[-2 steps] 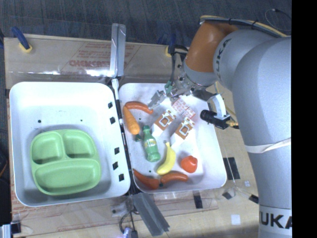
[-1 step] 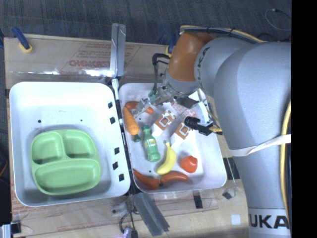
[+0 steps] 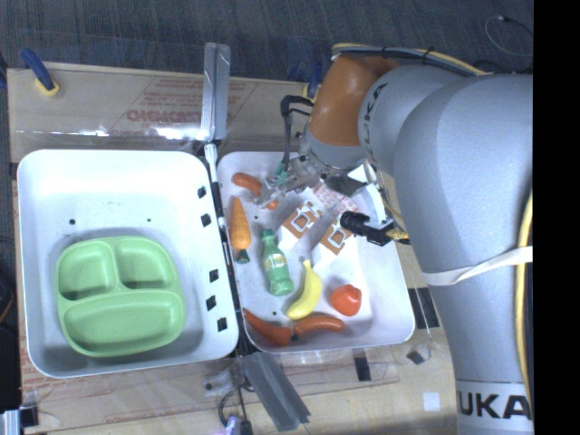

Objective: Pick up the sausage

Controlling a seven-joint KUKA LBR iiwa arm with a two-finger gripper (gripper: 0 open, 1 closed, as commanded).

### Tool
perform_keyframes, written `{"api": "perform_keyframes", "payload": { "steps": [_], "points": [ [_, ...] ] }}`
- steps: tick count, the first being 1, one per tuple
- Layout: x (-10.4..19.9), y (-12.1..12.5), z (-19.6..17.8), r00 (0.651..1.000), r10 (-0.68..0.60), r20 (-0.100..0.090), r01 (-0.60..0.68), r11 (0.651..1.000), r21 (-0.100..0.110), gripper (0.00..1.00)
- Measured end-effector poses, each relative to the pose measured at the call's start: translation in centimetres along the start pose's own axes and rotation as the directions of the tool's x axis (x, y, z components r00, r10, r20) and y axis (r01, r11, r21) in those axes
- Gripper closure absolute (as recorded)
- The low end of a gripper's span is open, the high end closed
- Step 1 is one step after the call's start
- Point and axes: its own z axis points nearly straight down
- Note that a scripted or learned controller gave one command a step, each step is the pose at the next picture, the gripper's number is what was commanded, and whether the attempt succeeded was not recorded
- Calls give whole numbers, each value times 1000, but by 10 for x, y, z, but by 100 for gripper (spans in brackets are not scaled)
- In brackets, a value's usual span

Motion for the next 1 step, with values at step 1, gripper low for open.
{"api": "perform_keyframes", "payload": {
  "steps": [1],
  "points": [
    [57,14,-93,991,-131,4,131,991,-5,100]
  ]
}}
